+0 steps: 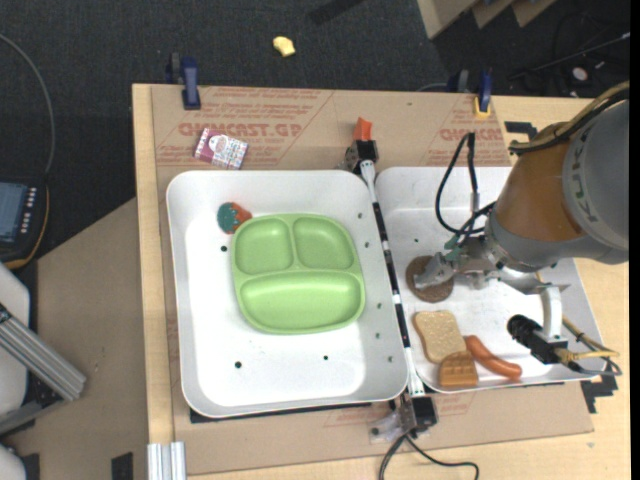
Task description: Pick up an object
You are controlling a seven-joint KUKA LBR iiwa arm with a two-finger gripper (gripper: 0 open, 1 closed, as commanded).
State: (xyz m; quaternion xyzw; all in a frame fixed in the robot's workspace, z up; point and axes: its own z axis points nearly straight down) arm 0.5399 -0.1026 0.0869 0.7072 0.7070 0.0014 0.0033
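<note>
Over the right bin [415, 193] we see our gripper [432, 278] low at a brown round piece [430, 289]; whether it grasps anything, we cannot tell. Just below lie 1 bread slice [437, 335], 1 sausage [492, 359] and 1 waffle [459, 371]. Left bin [200, 298] bears a green 3-part plate [297, 273].

At the upper left of the frame a small pink-and-white packet [220, 148] lies on the cardboard bench top [300, 113], 2 blue clamps [187, 78] grip its far edge, and a yellow scrap [285, 45] sits on the dark carpet [100, 28].
</note>
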